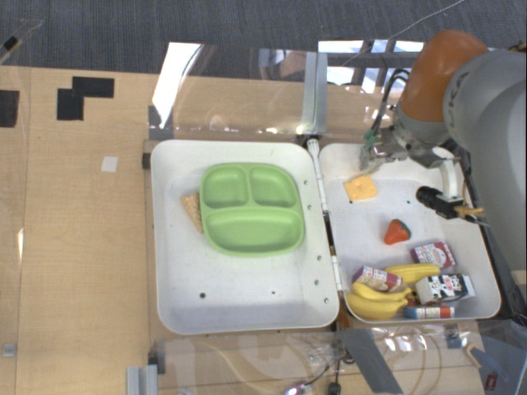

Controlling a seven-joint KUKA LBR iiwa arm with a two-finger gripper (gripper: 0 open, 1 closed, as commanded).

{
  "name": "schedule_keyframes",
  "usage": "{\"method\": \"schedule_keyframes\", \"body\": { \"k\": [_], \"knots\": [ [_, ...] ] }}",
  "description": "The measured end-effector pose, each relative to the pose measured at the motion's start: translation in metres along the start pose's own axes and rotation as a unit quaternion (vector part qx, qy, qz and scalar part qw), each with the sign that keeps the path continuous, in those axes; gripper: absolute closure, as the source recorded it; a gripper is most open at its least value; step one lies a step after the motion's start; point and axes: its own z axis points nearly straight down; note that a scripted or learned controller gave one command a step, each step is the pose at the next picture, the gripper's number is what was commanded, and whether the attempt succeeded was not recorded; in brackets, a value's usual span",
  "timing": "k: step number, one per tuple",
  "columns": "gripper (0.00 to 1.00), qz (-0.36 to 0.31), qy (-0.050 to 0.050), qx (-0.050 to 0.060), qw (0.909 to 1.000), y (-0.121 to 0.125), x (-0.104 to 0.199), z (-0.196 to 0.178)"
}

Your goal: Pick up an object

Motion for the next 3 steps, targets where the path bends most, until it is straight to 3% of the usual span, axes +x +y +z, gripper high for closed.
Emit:
{"method": "schedule_keyframes", "body": {
  "k": [1, 2, 3],
  "knots": [
    [0.00, -0.001, 0.003, 0.003, 1.0000, -0.001, 0.003, 0.001],
    [0.00, -0.016, 0.003, 0.010, 0.9998, -0.021, 0.011, 0.022],
    [1.00, -0.018, 0.003, 0.005, 0.9998, -0.017, 0.012, 0.008]
  ]
}}
